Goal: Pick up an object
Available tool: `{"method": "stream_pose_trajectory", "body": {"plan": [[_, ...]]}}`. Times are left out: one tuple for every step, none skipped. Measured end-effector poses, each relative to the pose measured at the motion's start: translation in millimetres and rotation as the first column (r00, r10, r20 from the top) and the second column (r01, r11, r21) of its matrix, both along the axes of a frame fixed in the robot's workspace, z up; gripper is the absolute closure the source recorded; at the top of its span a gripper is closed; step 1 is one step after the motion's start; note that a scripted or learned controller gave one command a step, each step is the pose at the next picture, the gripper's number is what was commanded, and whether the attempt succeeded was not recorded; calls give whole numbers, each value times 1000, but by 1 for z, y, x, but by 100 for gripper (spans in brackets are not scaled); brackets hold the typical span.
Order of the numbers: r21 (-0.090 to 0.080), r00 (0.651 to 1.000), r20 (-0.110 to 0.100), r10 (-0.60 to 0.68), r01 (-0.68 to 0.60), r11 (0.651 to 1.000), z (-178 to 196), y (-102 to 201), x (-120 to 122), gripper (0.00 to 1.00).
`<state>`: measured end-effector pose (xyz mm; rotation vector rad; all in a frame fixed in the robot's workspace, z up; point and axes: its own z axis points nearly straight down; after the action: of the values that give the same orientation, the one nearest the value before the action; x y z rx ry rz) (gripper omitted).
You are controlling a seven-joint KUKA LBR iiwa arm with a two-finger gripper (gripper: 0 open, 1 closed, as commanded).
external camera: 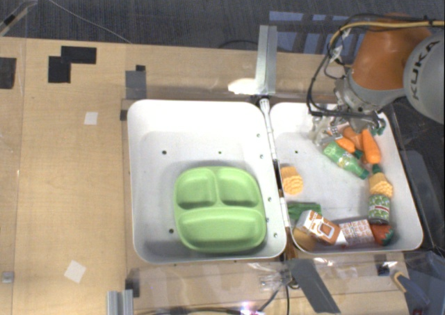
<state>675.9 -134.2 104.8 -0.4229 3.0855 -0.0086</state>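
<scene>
Wooden bench (62,188) carrying two white bins side by side. Left bin (149,133) holding a green divided plate (219,209), lying flat toward the near half. Right bin (313,167) holding a scatter of toy food. Along the near wall of the right bin: an orange-and-white carton (321,229) tilted on its side, touching a silver-and-red packet (356,232) to its right, with a red piece (384,235) in the near right corner. Green flat item (304,208) just behind the carton. Yellow waffle-like piece (291,182) beside the divider between the bins, apart from the rest. On the right side, a green-and-red can (379,207) with a yellow corn-like piece (380,184) just behind it, touching. Further back, a green bottle-shaped item (345,160) lying slanted, beside an orange carrot (370,147) and another orange piece (344,145), all clustered together. Hand (345,126) down over the far right part of the right bin, right at that cluster, under the grey arm with its orange band (382,56). Cannot tell whether apart or together, or clamped on anything; hidden by the wrist and cables. Black patches (69,62) on the far left of the bench
</scene>
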Motion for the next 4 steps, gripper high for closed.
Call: {"method": "stream_pose_trajectory", "body": {"plan": [[5, 992, -5, -124, 124, 992, 157, 61, -3, 100], [0, 987, -16, 160, -160, 987, 167, 40, -52, 100], [3, 999, -15, 29, -29, 1000, 170, 64, -5, 100], [4, 1000, -14, -1, 1, 1000, 188, 93, -5, 100]]}}
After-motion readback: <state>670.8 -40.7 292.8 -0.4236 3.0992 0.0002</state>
